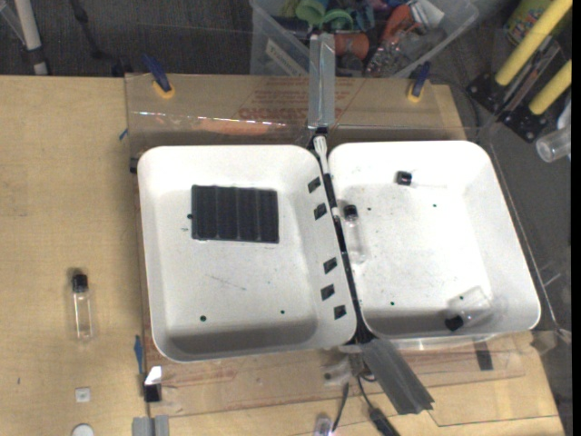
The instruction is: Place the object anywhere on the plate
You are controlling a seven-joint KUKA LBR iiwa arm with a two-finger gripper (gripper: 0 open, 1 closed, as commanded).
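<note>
Plate and vial in separate bins.
The black plate [234,213] lies at ten o'clock in the left bin [227,289]; a capped vial [349,223] lies at nine o'clock in the right bin [427,252]. I cannot tell my gripper's state.

A dark ridged plate [235,213] lies in the left bin [172,325]. The right bin [508,243] holds a small clear vial [352,230] near its left wall.
</note>
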